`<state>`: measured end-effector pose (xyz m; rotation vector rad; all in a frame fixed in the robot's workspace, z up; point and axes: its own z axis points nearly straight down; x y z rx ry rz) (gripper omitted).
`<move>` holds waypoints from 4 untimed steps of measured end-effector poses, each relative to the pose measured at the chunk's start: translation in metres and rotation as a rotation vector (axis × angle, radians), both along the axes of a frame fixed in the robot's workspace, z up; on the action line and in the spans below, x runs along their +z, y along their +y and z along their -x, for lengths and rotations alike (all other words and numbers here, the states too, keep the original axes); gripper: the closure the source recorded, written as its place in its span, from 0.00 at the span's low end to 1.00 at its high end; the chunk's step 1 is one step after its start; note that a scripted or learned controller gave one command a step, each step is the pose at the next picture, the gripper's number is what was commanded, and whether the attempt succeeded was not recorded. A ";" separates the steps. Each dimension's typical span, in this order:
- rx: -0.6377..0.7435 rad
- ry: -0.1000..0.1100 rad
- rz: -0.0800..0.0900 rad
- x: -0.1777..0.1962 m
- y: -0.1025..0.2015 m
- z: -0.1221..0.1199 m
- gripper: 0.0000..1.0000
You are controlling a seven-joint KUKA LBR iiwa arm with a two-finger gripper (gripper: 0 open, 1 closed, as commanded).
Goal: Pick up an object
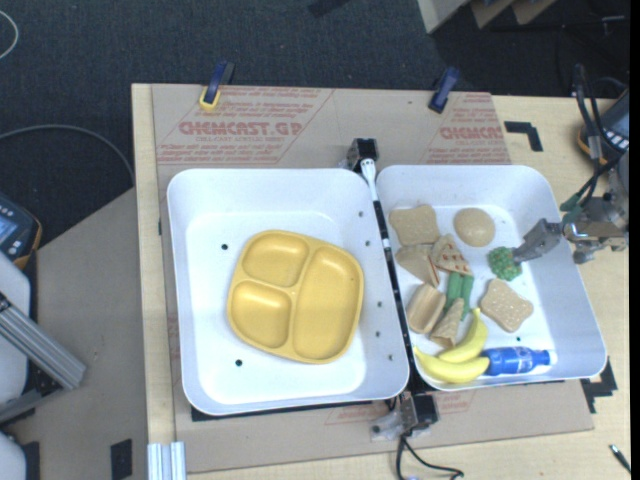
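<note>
2 white bins share the counter; the jaws (532,243) hover in the right bin (570,318), beside green toy broccoli (504,263), their state impossible to tell. Likely light and stiff, the broccoli should take a pinch across its head.

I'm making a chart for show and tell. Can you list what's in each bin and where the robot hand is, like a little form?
left bin: yellow tray with three sections
right bin: toy food
foods: banana, broccoli, bread slice, round bun, green stick
other: blue bottle lying beside the banana
gripper: over the right bin, next to the broccoli
holding anything: can't tell
</note>
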<state>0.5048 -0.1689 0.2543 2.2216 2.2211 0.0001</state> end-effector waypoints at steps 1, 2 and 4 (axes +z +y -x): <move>0.004 0.008 -0.005 -0.047 0.047 0.027 0.00; 0.000 -0.003 0.001 -0.034 0.044 0.025 1.00; 0.002 -0.005 0.001 -0.069 0.146 -0.047 1.00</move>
